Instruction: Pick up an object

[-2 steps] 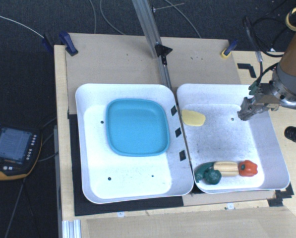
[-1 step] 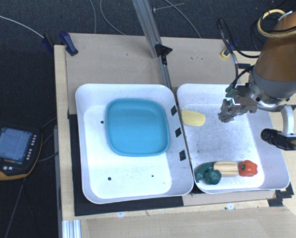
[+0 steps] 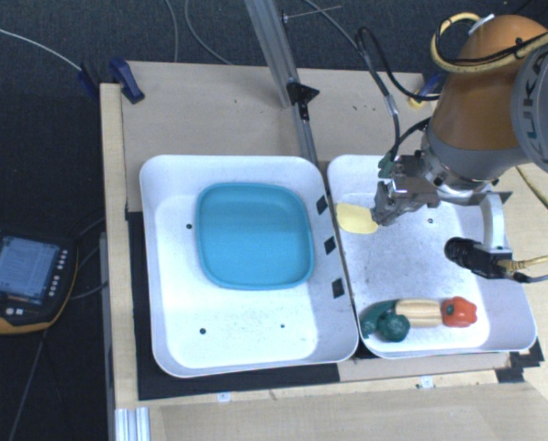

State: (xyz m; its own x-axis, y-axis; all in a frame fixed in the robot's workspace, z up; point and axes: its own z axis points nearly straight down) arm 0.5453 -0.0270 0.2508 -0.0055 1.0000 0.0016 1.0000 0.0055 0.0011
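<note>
Hovering over the right bin (image 3: 503,274), the gripper (image 3: 386,211) sat right at the edge of a pale yellow piece (image 3: 354,218), upper left of that bin. Its long axis ran roughly left-right across the frame. Couldn't tell if it was actually grabbed. A blue tray (image 3: 254,235) filled the left bin (image 3: 163,246).

One fixed camera looks down aslant on both bins (image 3: 163,246).

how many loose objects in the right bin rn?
4: yellow piece at the left wall by the end effector; green item, tan piece, red item along the front edge. The arm may hide more.
</note>
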